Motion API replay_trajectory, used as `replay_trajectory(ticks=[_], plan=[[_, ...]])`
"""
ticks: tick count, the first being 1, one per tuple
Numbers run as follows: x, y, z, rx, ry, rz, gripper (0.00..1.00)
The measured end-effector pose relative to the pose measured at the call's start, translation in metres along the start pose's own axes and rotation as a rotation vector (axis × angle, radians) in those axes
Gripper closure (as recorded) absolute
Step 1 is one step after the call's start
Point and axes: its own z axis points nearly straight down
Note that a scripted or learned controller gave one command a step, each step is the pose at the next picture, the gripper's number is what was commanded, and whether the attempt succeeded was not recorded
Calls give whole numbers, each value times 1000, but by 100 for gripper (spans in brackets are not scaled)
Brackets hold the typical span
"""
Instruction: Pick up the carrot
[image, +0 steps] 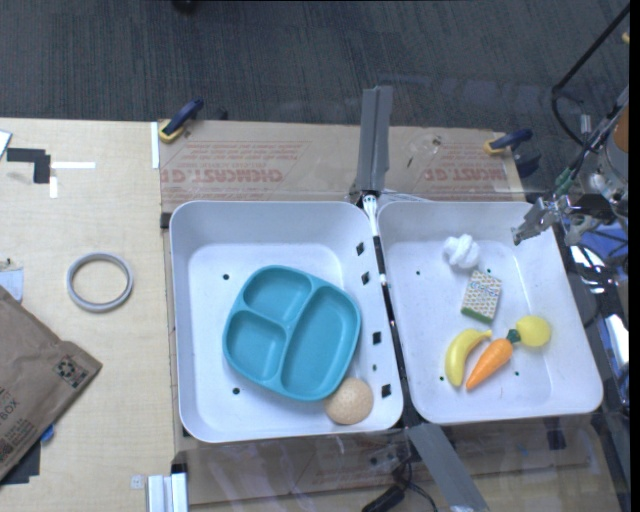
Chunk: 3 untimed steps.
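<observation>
The carrot (487, 363) is orange with a green top and lies in the right bin (430, 330), near its front right part, pointing toward the front. A yellow banana (461, 356) touches its left side and a lemon (534, 331) sits just beyond its green end. My gripper (548, 214) hovers at the far right rim of that bin, well behind the carrot and apart from it. Nothing shows in its grasp.
Farther back in the right bin lie a speckled green block (482, 296) and a small white object (461, 250). The left bin (200, 300) holds a blue divided plate (292, 333) and a beige ball (349, 402). A tape ring (100, 281) rests on the bench.
</observation>
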Motion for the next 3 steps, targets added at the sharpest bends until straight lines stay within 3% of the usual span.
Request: replay_trajectory(ticks=[1,2,3], plan=[[61,-73,61,2,1,47,0],[39,-132,133,0,1,68,0],[39,-131,124,0,1,71,100]])
